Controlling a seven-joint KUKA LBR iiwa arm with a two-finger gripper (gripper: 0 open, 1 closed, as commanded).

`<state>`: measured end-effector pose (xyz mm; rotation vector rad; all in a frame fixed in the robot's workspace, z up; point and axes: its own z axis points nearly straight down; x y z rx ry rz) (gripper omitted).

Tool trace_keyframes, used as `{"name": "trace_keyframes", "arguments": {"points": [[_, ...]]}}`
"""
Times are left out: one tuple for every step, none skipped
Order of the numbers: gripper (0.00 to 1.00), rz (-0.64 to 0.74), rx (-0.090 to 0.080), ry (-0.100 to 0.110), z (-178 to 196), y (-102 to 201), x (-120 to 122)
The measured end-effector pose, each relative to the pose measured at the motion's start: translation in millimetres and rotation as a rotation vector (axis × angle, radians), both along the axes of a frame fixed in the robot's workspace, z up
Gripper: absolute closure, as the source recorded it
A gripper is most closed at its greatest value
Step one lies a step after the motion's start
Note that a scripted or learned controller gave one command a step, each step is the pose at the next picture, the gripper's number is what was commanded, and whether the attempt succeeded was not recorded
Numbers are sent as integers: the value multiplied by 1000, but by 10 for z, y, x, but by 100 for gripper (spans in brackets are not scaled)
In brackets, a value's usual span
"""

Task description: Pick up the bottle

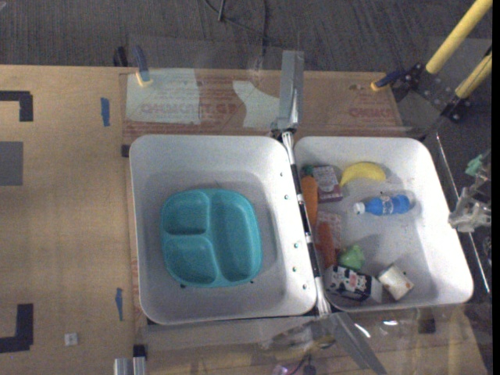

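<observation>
We see the bottle (383, 205) lying flat in the right bin (437, 170), long axis 3-to-9 o'clock, cap toward 9. Gripper (471, 209), probably that blur at 3 o'clock; its opening we can't tell.

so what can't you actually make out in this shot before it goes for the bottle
- Gripper: at the camera view's right edge, blurred and partly cut off; finger state unreadable.
- Bottle: blue label too small to read.
- Small cartons along the right bin's left wall: print too small and blurred to identify.
- Green item: too small to tell what it is.
</observation>
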<state>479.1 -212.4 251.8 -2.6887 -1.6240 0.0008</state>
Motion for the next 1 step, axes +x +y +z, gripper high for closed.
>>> {"name": "trace_keyframes", "arguments": {"points": [[100,-99,-2,-1,355,-12,4]]}}
